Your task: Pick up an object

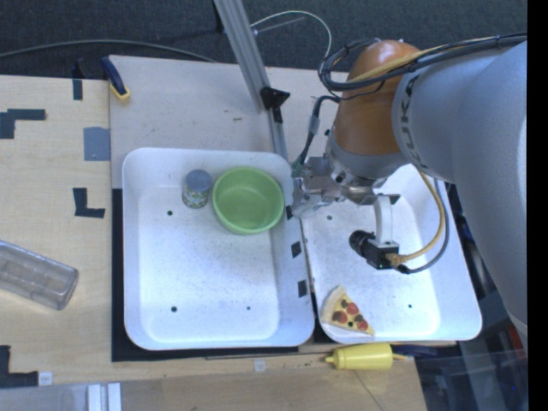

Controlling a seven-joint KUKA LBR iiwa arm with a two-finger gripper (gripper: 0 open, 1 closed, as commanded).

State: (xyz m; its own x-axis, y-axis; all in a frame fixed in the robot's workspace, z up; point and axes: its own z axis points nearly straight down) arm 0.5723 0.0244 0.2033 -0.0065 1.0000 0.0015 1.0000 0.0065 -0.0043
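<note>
Left bin [145, 255]: green bowl [248, 199] in its far right corner; small can [197, 188] just left of the bowl. Right bin [428, 315]: pizza slice [346, 311] in its near left corner. Gripper [301, 197]: at the bowl's right rim; state cannot be told. Yellow bottle [363, 357]: outside, just below the pizza slice.

Light wood bench [51, 332] sitting on dark floor [103, 11]; grey tape bits [96, 143] sticking on it; metal pole [244, 45] leaning overhead.
</note>
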